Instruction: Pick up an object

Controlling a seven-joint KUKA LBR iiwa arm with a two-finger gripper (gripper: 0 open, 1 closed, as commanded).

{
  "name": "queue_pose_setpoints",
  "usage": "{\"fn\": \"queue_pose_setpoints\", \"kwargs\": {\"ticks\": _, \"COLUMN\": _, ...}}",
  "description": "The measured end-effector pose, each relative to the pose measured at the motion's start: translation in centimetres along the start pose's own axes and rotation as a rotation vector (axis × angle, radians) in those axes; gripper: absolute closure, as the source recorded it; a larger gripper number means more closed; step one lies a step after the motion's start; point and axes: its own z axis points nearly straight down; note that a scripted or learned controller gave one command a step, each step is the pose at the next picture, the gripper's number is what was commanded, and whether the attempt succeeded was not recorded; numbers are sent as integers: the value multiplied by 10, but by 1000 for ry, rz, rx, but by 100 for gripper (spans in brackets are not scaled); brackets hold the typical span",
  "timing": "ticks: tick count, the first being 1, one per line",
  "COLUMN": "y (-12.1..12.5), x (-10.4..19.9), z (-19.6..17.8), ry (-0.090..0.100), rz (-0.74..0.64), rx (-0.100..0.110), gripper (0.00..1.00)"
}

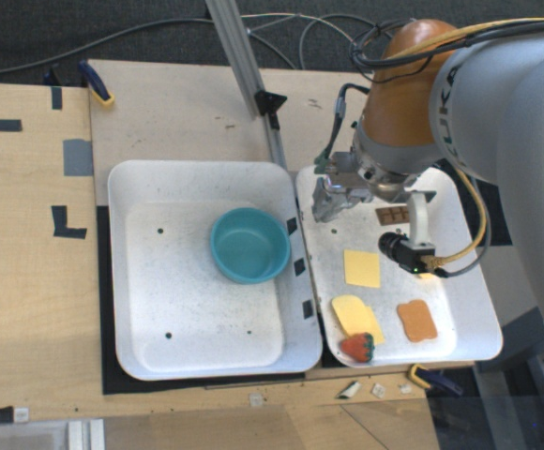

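While the gripper point(329, 202) hovers, a yellow square point(362, 269) lies near.

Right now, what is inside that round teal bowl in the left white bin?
The round teal bowl shows just its own smooth teal inside, with nothing lying in it. It sits on the floor of the left white bin; the patch of floor beneath it is covered.

Brown piece point(393, 216) half under gripper point(329, 201)
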Motion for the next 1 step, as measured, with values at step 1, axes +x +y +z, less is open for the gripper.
{"fn": "queue_pose_setpoints", "kwargs": {"ticks": 1, "y": -4, "x": 54, "z": -10, "ry": 1, "rz": -1, "rx": -3, "gripper": 100}}
